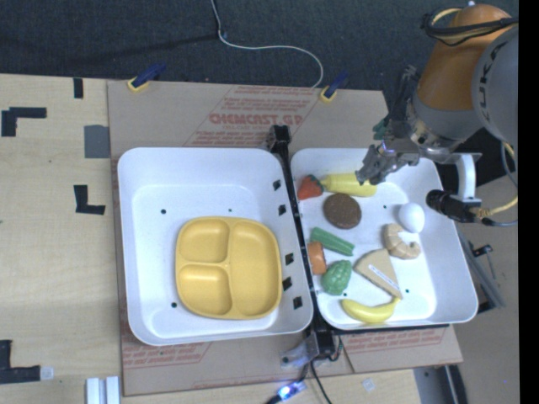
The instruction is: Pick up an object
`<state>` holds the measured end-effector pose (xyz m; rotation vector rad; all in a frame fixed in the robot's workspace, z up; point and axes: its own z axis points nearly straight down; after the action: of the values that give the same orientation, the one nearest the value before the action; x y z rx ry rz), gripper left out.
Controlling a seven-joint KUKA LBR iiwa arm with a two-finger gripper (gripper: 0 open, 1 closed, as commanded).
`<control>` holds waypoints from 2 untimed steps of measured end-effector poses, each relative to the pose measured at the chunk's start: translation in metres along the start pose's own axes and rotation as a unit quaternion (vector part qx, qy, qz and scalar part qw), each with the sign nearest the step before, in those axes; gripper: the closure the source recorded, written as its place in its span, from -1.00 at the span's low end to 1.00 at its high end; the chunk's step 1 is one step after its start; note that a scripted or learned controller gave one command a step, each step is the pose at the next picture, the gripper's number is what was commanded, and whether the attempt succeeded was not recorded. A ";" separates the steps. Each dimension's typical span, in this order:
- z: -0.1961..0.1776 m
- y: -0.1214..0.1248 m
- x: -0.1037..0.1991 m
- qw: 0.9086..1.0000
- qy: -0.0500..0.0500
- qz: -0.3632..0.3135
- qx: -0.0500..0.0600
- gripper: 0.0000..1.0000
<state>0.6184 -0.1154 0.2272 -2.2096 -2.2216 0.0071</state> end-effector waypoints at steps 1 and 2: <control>-0.004 -0.022 0.052 1.000 0.000 0.000 0.000 1.00; 0.009 -0.051 0.094 1.000 -0.001 0.000 0.002 1.00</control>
<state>0.5664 -0.0215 0.2193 -2.2097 -2.2199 0.0126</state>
